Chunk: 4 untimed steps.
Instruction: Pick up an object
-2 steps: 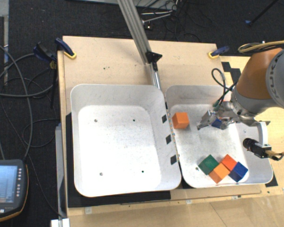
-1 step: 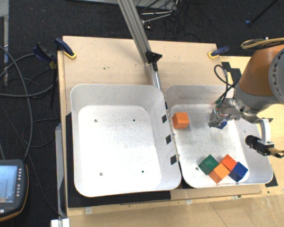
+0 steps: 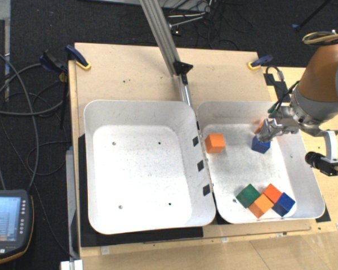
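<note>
no legible text; claw over blue cube, rt bin

Grey arm with orange band, black cables.

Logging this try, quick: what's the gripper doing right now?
Gripper: over the right bin, right at a blue block; open, shut or holding cannot be told.

Two bins, white, faintly speckled dark. Tabletop pale tan. Lone orange cube. Blue cube beneath the grey end effector. Cluster: green cube, two orange cubes, second blue cube. Arm orange over grey. Clamps blue with yellow tips. Floor black.
</note>
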Available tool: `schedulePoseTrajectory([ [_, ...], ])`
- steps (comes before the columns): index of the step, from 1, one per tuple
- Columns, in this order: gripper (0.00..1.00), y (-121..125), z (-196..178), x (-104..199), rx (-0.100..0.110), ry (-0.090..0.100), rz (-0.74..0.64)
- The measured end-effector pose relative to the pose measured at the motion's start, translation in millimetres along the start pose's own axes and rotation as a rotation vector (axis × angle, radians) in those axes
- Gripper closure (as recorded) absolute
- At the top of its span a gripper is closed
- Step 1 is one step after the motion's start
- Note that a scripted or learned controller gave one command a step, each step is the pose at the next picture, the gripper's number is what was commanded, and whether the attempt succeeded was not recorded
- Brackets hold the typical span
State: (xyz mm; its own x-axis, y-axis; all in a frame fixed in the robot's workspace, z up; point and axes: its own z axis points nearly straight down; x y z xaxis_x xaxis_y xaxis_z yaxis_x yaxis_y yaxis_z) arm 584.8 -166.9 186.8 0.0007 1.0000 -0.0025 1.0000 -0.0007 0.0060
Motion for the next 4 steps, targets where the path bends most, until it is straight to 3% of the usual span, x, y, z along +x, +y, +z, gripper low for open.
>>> schedulePoseTrajectory([
  [1,1.00,1.4,-34.8,-0.2,0.001,0.001,-0.003],
  [4,1.00,-15.0,-29.8,140.2,0.007,0.004,-0.008],
])
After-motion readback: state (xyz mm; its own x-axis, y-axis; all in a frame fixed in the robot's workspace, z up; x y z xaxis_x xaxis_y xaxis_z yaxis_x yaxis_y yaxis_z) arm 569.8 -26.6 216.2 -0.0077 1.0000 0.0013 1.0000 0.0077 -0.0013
